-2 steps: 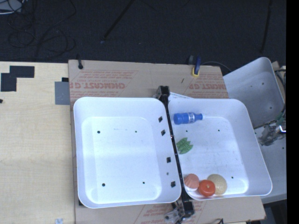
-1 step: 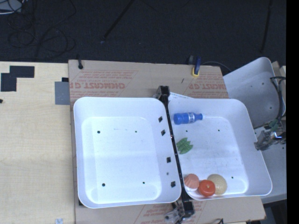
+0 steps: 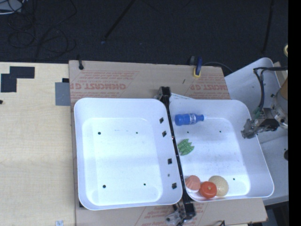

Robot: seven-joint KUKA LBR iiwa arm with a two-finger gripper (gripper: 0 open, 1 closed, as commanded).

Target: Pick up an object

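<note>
A blue bottle lies on its side at the right bin's far edge.

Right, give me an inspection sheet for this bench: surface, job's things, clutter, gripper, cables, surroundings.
Surface: two white bins side by side on a cardboard sheet; left bin, right bin.
Job's things: all in the right bin. Blue bottle lying on its side near the far wall; green piece by the divider; pink-and-white item, red round item and tan ball clustered in the near corner.
Clutter: yellow-and-blue clamp on the cardboard's far edge.
Gripper: gripper over the right bin's right rim, apart from all items; finger state unclear.
Cables: dark cables on the floor beyond the bench.
Surroundings: light wooden tabletop at left.
</note>
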